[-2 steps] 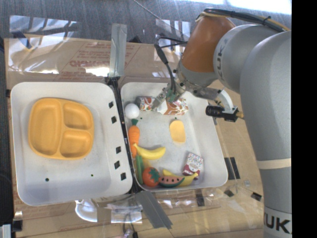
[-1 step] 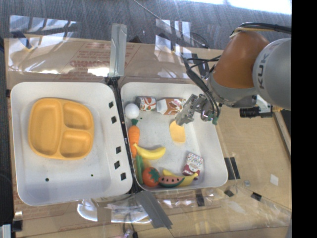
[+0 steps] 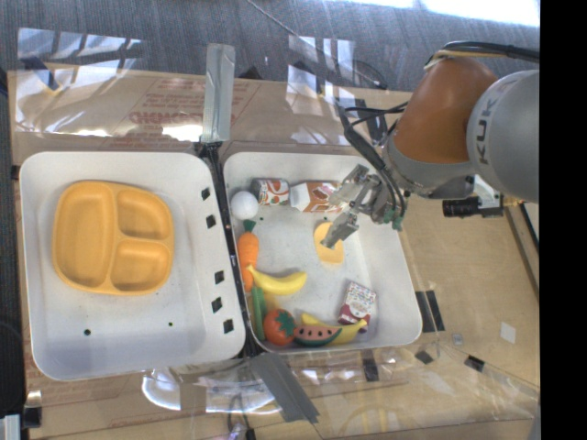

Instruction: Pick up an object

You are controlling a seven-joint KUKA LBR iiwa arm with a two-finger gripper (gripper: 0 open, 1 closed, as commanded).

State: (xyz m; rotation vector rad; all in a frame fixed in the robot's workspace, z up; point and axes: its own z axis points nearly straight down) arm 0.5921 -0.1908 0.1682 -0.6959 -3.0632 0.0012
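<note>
Yellow flat wedge-shaped toy piece (image 3: 330, 248) lies in the right shallow white bin (image 3: 394, 273), near its centre, bare floor around it. The two-finger gripper (image 3: 341, 230) sits directly over its upper edge; whether it grips cannot be determined. A yellow toy banana (image 3: 278, 281) lies nearby. Small carton (image 3: 358, 302) labelling is illegible.

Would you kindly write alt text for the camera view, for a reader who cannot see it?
A grey robot arm reaches from the right, its gripper low over a yellow piece in the right bin, which also holds a banana, a carrot, a white ball and other toy food. The left bin holds a yellow divided plate.
</note>
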